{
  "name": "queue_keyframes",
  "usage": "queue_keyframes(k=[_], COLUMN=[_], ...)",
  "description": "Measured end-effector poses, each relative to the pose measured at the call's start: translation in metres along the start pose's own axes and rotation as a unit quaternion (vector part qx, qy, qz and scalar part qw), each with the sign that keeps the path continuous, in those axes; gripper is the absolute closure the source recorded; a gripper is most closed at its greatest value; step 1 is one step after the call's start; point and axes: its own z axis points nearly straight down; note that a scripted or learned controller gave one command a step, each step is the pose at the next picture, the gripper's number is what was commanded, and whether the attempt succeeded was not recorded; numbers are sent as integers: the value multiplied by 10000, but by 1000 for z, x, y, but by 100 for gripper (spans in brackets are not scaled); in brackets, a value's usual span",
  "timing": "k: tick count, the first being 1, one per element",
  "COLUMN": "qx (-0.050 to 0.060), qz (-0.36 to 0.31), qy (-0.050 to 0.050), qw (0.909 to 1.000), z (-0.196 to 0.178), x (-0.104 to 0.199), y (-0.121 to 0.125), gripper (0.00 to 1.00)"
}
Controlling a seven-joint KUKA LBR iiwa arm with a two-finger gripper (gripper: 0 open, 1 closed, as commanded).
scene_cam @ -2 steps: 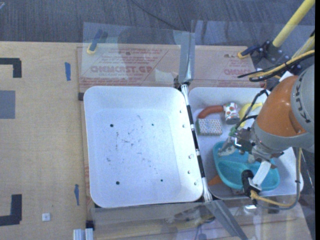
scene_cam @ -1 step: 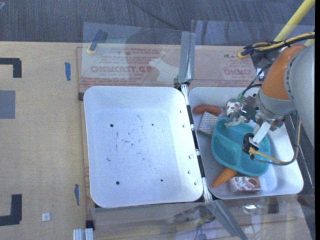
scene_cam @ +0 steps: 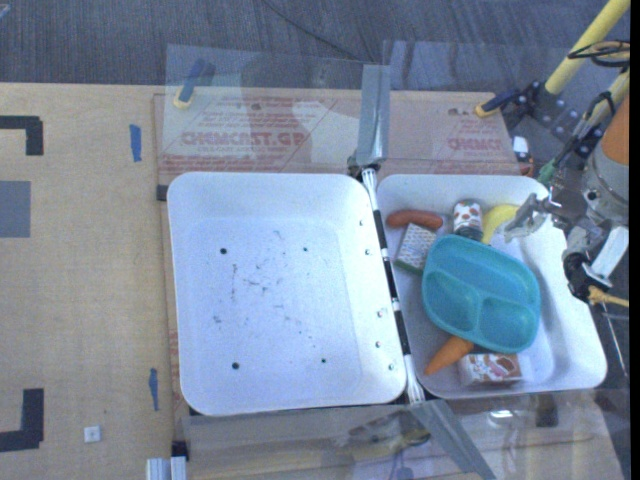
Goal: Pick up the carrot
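Carrot point(scene_cam: 447, 354) lying ungrasped in the right bin point(scene_cam: 577, 363), lower right of the frame, partly under the teal divided plate point(scene_cam: 481, 293); hand point(scene_cam: 528, 215) poised at the bin's upper right, finger state indeterminable; pickup not yet begun.

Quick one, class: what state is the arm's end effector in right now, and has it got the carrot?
End effector: state cannot be told; it sits over the right bin's far right side.
Carrot: not held, lying in the right bin beside the blue tray.
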Motion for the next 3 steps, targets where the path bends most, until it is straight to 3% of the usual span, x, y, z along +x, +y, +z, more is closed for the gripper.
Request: queue_keyframes(k=[1,2,3], qx=[-10,-30,32], qz=[565,583,3056], qy=[15,42,-19], qw=[9984,9983,9521], z=[114,103,11], x=[14,14,77], y=[-65,-63,-119], gripper=[0,100,100])
